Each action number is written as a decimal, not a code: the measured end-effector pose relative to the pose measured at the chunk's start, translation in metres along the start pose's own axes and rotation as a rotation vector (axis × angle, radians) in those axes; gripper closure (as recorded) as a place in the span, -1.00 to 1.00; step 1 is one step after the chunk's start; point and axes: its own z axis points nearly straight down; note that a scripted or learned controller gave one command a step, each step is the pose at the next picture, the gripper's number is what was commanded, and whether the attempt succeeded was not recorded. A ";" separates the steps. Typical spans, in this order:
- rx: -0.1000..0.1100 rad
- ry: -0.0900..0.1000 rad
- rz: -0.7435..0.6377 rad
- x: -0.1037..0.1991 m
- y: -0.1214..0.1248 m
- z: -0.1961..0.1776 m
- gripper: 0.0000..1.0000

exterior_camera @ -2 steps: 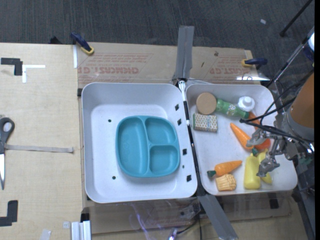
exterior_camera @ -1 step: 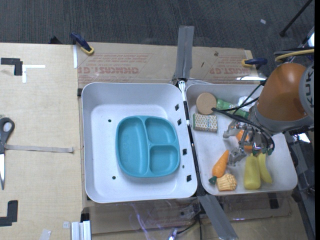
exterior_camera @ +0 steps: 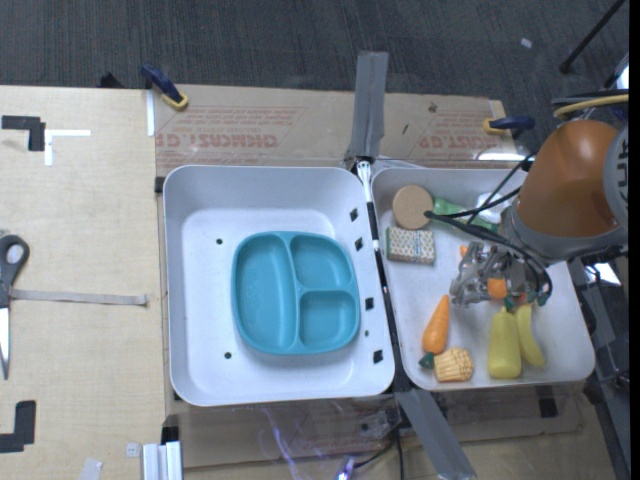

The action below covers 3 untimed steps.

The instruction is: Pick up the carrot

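A: Claw status?

B: My claw (exterior_camera: 487, 283) is low in the right bin (exterior_camera: 565, 363). Can't tell its spread: wrist and cables hide the fingers. Nothing visibly pinched.

A: Carrot?

B: Carrot (exterior_camera: 436, 325) lies tilted on the bin floor just left of the claw, apart from it, tip near the corn (exterior_camera: 453, 365). Banana (exterior_camera: 526, 333) just below the claw.

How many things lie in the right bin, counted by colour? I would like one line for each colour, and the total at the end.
Orange: 1, the carrot
Yellow: 3, the corn piece, the yellow pepper, the banana
Tan: 2, the round disc, the speckled block
Green: 1, the green vegetable, partly under the arm
Total: 7
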 end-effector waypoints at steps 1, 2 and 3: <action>0.000 0.000 0.001 0.000 0.000 0.000 -1.00; 0.001 -0.005 -0.003 -0.002 0.001 -0.010 1.00; 0.001 -0.005 -0.002 -0.002 0.001 -0.010 -1.00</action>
